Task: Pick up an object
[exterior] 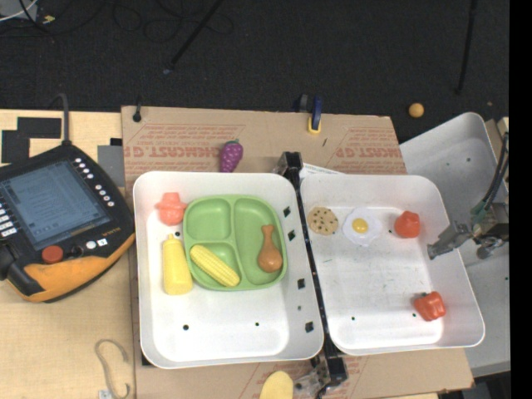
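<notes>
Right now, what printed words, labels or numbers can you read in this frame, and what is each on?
Red lettering, printed twice, upside down, on the cardboard sheet behind the bins: too blurred to read with certainty.
Screen text on the teach pendant at left: too small to read.
Pendant button markings: too small to read.
No readable text on the green plate, toy foods or white bins.

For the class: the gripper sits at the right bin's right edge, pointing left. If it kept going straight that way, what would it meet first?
Probably the red toy nearest it in the right bin. The gripper points roughly leftward toward it, but its height above the bin floor is unclear, so it might pass over.
</notes>
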You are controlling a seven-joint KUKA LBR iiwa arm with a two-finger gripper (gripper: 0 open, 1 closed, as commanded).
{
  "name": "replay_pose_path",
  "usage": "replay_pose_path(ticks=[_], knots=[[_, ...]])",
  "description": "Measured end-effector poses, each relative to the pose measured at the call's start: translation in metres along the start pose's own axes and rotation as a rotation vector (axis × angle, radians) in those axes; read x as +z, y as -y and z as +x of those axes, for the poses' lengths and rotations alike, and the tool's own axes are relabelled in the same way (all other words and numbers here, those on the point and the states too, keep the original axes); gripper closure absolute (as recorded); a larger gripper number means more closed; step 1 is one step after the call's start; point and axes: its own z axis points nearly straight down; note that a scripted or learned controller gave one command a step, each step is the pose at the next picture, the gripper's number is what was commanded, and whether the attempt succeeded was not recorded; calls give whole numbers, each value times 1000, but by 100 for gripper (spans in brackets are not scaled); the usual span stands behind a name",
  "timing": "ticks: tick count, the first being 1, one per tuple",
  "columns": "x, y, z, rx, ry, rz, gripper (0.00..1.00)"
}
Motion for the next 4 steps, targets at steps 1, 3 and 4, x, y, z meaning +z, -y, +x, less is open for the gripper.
replay_pose_path(ticks=[1, 3, 4], knots=[[-6, -2, 0, -2, 2, -11, 0], [119, -10, 8, -4, 1, -6, 0], [171, 0, 7, -4, 1, -7, 0]])
